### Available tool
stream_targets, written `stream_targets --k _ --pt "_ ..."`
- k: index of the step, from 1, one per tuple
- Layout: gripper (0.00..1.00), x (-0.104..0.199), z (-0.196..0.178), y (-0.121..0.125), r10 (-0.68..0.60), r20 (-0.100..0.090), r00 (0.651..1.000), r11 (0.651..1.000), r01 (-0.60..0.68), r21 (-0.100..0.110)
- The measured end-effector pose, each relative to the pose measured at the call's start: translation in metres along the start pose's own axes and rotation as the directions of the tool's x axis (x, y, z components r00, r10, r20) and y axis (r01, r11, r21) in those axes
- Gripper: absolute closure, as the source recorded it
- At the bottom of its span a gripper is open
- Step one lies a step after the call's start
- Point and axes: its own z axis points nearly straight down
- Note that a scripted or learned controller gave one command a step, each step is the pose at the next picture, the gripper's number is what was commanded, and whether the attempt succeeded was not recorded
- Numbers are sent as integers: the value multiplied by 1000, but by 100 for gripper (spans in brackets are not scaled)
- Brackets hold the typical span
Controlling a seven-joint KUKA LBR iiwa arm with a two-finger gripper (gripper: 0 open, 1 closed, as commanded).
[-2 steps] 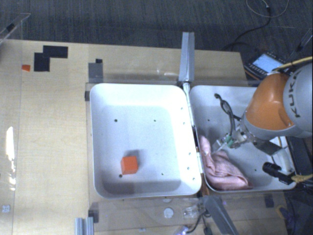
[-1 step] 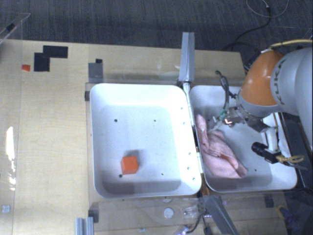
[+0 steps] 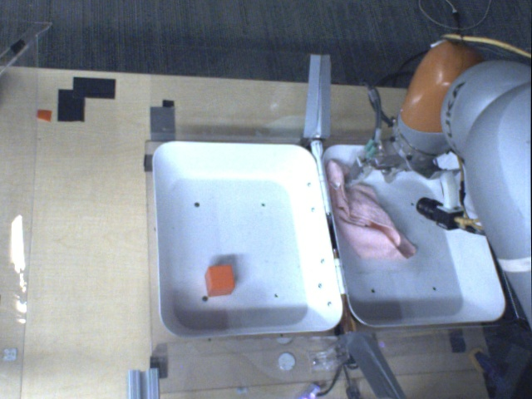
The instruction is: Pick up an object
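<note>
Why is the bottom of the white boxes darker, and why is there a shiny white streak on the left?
In the camera view, the front walls of the left bin and right bin cast grey shadows inside; the orange block has a small shadow too. The streak is light glaring off the bench. The picture is slightly soft overall.

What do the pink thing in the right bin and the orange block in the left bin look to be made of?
Pink thing: apparently soft cloth, matte, lying crumpled with folds and a limp trailing edge. Orange block: seems rigid, maybe foam, wood or plastic, with flat faces, straight edges and a dull finish; too small to tell which.
</note>
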Motion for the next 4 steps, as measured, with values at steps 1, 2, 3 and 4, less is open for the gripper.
stream_targets --k 1,2,3,4 --pt "0 12 -1 -57 -183 2 983 983 183 -7" --pt "0 23 -3 -129 -270 5 963 963 270 -9" --pt "0 6 -1 -62 -127 2 992 992 127 -7" --pt "0 14 -2 -121 -267 5 964 964 267 -9"
